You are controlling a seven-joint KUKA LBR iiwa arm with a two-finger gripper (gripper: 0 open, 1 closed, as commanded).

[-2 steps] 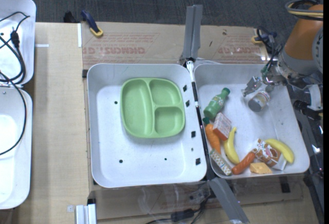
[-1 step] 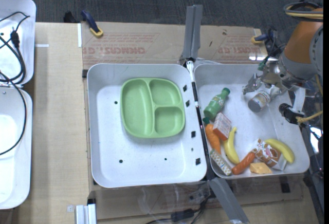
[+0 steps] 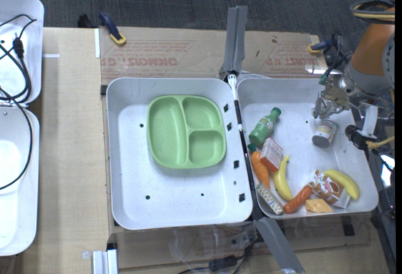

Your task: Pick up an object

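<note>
My jaws hang over the back right part of the right bin (image 3: 370, 200), but from this slanted overhead view I cannot tell whether they stand apart or together: the gripper (image 3: 328, 110) is a tangle of grey metal seen from above, and its lower end runs straight into the small can (image 3: 324, 134) just below it. The can looks whitish-grey with a pale round end facing the camera, and whether I am touching it or merely hovering above it I cannot say. My arm (image 3: 372, 53) comes in from the right, its orange band showing above the wrist. The other things lie toward the front and left of this bin: a green bottle (image 3: 264, 126) tilted near the left wall, a small red and white packet (image 3: 272, 154) just in front of it, a carrot (image 3: 260, 169) along the left wall, a banana (image 3: 283, 180) beside the packet, a second banana (image 3: 345, 182) near the front right corner, and a printed snack packet (image 3: 328, 189) touching that banana. In the left bin (image 3: 125, 197) a green divided plate (image 3: 186, 131) sits flat toward the back.
</note>
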